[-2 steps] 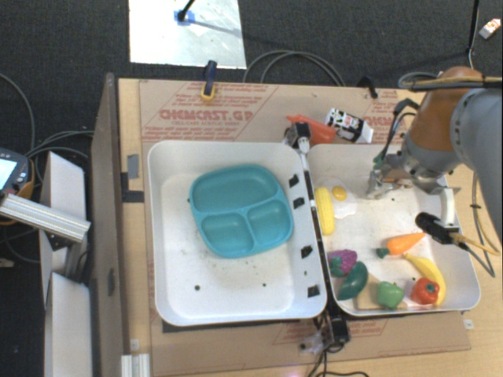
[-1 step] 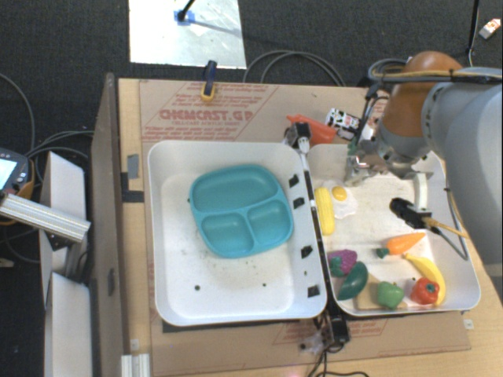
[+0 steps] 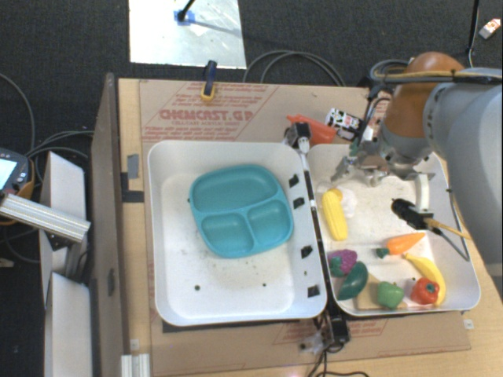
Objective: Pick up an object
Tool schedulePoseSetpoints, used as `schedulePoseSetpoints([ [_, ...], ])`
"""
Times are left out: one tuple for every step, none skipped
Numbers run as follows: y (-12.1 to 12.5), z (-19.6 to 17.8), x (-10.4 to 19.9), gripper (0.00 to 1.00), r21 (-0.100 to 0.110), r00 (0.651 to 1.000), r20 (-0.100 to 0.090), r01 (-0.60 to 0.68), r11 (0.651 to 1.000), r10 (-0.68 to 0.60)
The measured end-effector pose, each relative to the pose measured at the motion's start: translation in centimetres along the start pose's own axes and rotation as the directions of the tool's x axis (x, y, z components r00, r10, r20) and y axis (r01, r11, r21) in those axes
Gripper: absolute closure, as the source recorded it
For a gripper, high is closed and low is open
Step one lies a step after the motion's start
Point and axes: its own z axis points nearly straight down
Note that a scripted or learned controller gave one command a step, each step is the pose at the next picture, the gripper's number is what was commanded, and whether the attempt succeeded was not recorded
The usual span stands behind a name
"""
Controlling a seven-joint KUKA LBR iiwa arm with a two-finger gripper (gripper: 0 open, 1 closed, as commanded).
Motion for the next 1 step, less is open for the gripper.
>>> schedulePoseSetpoints([
  [0.12,-1.14,0.03,1.00,-0.003,1.000,0.000,0.002,1.000,-0.002],
])
